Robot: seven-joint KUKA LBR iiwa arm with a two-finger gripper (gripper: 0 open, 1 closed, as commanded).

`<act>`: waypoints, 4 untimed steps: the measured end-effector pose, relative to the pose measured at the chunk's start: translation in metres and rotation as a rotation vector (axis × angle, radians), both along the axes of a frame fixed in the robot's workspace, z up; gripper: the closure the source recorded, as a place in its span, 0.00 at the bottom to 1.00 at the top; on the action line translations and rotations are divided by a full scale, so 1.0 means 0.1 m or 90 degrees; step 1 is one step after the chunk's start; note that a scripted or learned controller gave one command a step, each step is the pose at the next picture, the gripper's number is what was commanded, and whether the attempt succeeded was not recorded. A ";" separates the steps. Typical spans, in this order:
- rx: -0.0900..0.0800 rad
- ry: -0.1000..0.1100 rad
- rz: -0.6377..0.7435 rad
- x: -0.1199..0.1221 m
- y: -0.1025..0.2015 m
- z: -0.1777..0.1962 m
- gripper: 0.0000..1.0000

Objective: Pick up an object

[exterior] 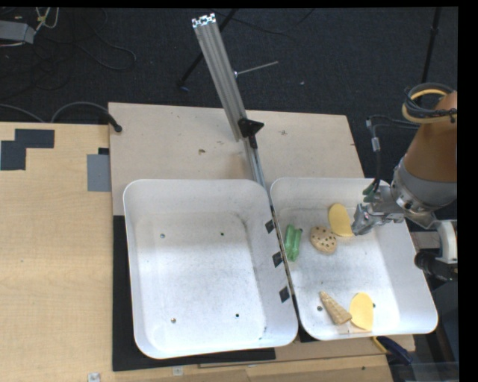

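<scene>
Yellow oval piece (340, 220) lies just left of the pincer (364, 221) | long axis roughly upright in view | pincer's grip state: cannot tell

A tan board (187, 142) lies under the far edges of both bins. A slanted aluminium rail (222, 78) rises from it, with a checkered marker (204, 20) at its top and a black bracket (249, 127) at its base. Black cables (89, 45) lie on the dark floor (321, 52). A light wooden surface (52, 254) with grey patches (97, 171) lies to the left.
</scene>
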State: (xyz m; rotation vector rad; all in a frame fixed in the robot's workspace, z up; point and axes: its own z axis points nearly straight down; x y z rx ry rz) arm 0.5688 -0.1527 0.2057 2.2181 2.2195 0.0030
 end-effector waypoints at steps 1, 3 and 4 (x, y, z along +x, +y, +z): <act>0.000 0.001 0.000 0.01 -0.01 0.41 1.00; 0.003 0.005 0.003 0.17 1.10 0.18 1.00; 0.002 0.004 0.003 0.29 1.67 0.11 1.00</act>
